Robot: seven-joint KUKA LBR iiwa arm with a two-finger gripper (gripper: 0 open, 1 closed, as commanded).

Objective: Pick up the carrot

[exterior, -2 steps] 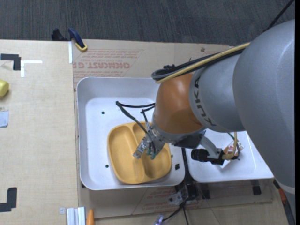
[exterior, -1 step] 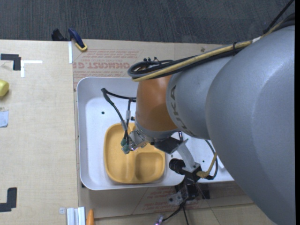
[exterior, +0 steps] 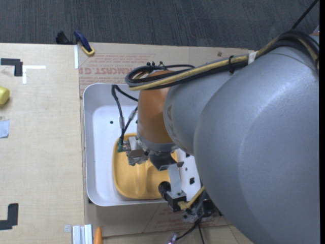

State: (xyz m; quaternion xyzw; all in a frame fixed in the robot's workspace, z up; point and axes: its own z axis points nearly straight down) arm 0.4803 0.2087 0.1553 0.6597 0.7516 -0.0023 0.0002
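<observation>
Gripper (exterior: 147,159) low over yellow dish (exterior: 133,179) in white bin (exterior: 96,136); grip state: cannot tell. Confirm carrot location before closing.

pale wood bench (exterior: 40,177) bears white bin (exterior: 96,136), cardboard sheet (exterior: 111,67).

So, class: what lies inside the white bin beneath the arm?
Inside the white bin lies a yellow, tray-like object. The arm covers the bin's right part, hiding whatever lies there.
</observation>
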